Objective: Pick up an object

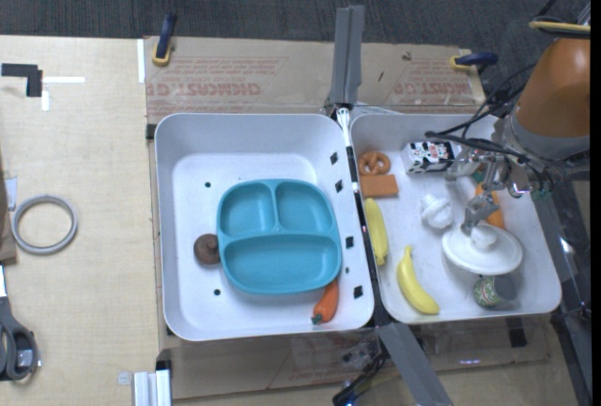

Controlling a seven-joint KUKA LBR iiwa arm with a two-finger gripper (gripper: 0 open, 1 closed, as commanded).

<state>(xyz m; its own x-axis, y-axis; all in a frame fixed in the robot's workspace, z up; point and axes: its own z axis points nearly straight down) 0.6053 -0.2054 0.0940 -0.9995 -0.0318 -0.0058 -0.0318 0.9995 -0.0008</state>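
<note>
My gripper (480, 203) hangs low over the right bin (404, 133), near its right side, just above a white round dish (482, 252). A small orange piece (492, 214) lies right beside it. The same bin holds two yellow bananas (377, 230) (414, 282), a pretzel (374, 161), an orange block (378, 186), a small white lump (436, 211), a black-and-white packet (430, 155) and a can (495, 290) at the front right. I see nothing clearly held.
The left bin (178, 146) bears a teal divided plate (279, 235), a brown doughnut (207, 249) and a carrot (326, 303). A roll of tape (42, 224) and scissors (17, 350) lie on the bench at far left. A grey divider bar (347, 56) stands behind the bins.
</note>
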